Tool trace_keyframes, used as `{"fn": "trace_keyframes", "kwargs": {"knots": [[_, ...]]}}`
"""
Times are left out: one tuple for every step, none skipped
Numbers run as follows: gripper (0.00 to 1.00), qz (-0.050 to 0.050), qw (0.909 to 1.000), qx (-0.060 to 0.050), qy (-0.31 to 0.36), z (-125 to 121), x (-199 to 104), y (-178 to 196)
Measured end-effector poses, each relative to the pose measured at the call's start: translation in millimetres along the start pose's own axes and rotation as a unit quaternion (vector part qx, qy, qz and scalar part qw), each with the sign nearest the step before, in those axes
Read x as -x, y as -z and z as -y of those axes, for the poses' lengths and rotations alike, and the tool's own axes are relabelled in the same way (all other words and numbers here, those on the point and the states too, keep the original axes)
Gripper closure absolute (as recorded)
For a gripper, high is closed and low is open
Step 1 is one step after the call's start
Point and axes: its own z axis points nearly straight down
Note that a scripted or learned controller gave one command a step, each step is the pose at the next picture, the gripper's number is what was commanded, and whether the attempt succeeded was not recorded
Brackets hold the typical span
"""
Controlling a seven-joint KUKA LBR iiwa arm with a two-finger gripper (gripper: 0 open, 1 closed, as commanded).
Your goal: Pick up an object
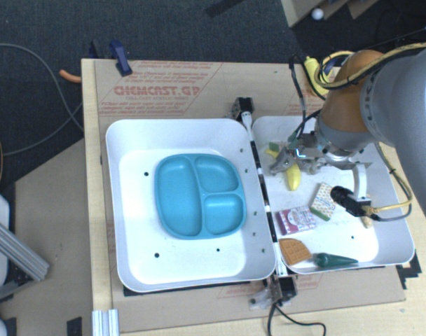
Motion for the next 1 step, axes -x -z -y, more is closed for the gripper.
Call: {"fn": "trace_keyframes", "kwargs": {"knots": [[0.0,0.001,1.0,0.002,0.001,-21.2,7.7,0.2]]}}
